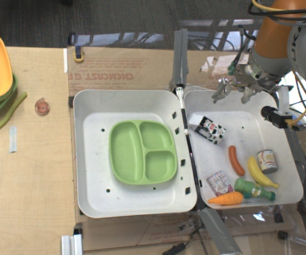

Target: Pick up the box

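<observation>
A small white box with black patches [210, 130] lies tilted on the floor of the right bin [248, 118], close to its left wall. My gripper [232, 93] hangs over the back rim of that bin, up and to the right of the box and apart from it. Its two fingers are spread open with nothing between them. The orange band of the arm [280, 25] rises above it at the top right.
Near the right bin's front lie a red sausage [236, 160], a banana [262, 174], a small can [267, 160], a pink packet [219, 183], a green bottle [254, 190] and a carrot [226, 198]. A green divided plate [142, 152] sits in the left bin [89, 142].
</observation>
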Controlling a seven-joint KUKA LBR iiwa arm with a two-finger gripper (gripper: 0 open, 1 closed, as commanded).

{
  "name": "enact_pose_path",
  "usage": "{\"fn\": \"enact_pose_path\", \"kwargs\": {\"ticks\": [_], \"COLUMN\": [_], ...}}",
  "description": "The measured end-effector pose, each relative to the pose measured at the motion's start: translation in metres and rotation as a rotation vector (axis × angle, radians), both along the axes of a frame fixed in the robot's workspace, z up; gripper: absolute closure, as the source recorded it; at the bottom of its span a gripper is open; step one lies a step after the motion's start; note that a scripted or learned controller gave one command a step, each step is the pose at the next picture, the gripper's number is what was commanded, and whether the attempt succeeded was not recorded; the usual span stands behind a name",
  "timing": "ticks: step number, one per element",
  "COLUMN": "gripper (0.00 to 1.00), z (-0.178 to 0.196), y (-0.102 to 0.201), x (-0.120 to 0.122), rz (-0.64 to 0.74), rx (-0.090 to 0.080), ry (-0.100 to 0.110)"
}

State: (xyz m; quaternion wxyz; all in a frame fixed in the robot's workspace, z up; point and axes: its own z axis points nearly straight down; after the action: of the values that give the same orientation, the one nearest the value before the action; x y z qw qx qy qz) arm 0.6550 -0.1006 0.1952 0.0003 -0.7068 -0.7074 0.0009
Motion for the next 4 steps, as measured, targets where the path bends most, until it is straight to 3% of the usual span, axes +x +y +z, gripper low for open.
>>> {"fn": "enact_pose_path", "kwargs": {"ticks": [1,2,3,4], "gripper": [0.00,0.00,0.00,0.00], "z": [-0.019,-0.074,-0.105,-0.104], "y": [-0.023,-0.013,0.002,-0.005], "x": [-0.096,-0.167,-0.157,-0.178], "rz": [-0.168,0.212,0.169,0.097], "rx": [0.001,0.002,0.002,0.002], "ry": [0.002,0.001,0.002,0.000]}}
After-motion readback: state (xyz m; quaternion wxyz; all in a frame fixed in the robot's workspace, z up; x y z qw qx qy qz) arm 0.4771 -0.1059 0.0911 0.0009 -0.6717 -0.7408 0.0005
